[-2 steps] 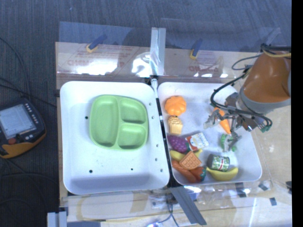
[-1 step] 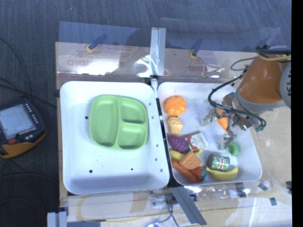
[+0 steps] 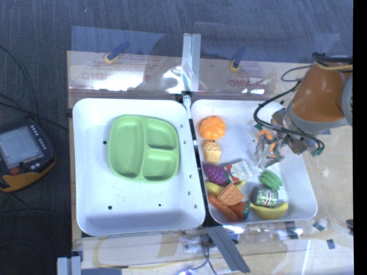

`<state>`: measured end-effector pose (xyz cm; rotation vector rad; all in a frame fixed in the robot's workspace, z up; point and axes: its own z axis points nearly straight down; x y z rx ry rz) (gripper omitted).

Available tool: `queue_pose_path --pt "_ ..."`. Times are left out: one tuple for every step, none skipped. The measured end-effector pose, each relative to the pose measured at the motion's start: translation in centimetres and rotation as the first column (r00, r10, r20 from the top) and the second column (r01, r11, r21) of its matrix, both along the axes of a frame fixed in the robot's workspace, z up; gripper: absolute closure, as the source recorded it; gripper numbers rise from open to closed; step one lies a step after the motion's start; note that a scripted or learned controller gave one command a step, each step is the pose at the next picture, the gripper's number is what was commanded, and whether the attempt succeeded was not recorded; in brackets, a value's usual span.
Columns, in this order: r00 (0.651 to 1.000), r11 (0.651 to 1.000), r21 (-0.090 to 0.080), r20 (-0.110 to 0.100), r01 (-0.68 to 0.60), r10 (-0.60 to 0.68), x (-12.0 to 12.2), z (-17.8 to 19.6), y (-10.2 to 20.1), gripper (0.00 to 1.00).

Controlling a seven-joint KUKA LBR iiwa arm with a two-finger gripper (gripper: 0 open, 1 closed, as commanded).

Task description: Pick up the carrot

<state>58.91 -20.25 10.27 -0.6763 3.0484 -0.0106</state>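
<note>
The arm reaches in from the right, claw [image 3: 268, 152] pointing down, its fingers seemingly slightly parted.

No legible text anywhere: faint reddish print on the clear sheet [image 3: 114, 73] along the far bench edge is too blurred to read (likewise the screen of the handheld pendant [image 3: 23, 148], far left).

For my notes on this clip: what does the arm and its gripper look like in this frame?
The arm shows a broad orange band above a grey wrist section. Black cables loop out from its side. Below the wrist, the gripper is a small metallic assembly with thin pale fingers and a spot of orange near its top.
</note>
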Motion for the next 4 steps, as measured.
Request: queue_pose_path --pt "1.000 1.000 -0.001 -0.009 0.003 -0.003 6.7 -1.2 -2.2 1.00" --pt "1.000 1.000 0.000 -0.009 0.003 -0.003 6.6 -1.4 -2.1 0.00" --pt "1.000 1.000 -0.001 -0.001 0.004 -0.004 6.9 0.0 -2.0 1.00" --pt "0.994 0.994 -0.001 -0.014 -0.109 0.109 -3.9 5.4 -2.2 1.00"
